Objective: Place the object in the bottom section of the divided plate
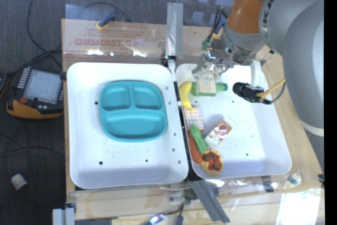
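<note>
Tool [206, 72]: at the far end of the right bin, just below the orange wrist band; a small checked packet [205, 83] sits at its fingertips, but whether the fingers clamp it or only stand over it cannot be told.
Handheld controller [35, 92]: on the floor to the left of the worktop, screen up, orange trim along its lower edge.
Worktop [118, 39]: brown board with red lettering behind the bins, a strip of it bare at the back.
Left bin [79, 166]: shallow, white, holding the divided plate alone.
Divided plate [132, 110]: teal, in the middle of the left bin, two small sections on the far side and one wide section on the near side.
Right bin [258, 145]: white, touching the left bin along the shared wall.
Banana [185, 94]: yellow, lying against the shared wall, just left of the checked packet.
Pink packet [194, 116]: just below the banana.
Green vegetable [198, 138]: long, lying beside an orange carrot [193, 151] near the shared wall.
Red-and-white packet [218, 133]: tilted, just right of the green vegetable.
Pizza slice toy [212, 161]: at the near edge of the right bin.
Black part [247, 91]: right of the tool, with a yellow cable.
</note>
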Controlling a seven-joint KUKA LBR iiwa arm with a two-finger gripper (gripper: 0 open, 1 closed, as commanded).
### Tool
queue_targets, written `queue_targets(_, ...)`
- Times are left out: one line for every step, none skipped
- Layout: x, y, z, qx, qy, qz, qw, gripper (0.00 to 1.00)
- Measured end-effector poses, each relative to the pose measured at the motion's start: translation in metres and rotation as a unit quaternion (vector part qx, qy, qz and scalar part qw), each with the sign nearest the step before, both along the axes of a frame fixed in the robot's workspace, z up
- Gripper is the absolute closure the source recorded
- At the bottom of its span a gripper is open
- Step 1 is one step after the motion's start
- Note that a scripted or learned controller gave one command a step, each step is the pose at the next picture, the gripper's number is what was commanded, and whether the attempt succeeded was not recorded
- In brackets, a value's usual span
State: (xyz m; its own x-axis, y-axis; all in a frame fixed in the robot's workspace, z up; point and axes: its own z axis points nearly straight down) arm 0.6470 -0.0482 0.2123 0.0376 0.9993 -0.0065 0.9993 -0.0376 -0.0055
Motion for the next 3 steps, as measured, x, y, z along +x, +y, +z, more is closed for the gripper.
queue_targets(-0.021, 0.104, 0.013, 0.0026, 0.0, 0.013, 0.9999, 1.0)
queue_targets(-0.039, 0.186, 0.0, 0.0033, 0.001, 0.141, 0.9899, 1.0)
queue_targets(-0.039, 0.186, 0.0, 0.0035, 0.001, 0.141, 0.9899, 0.0)
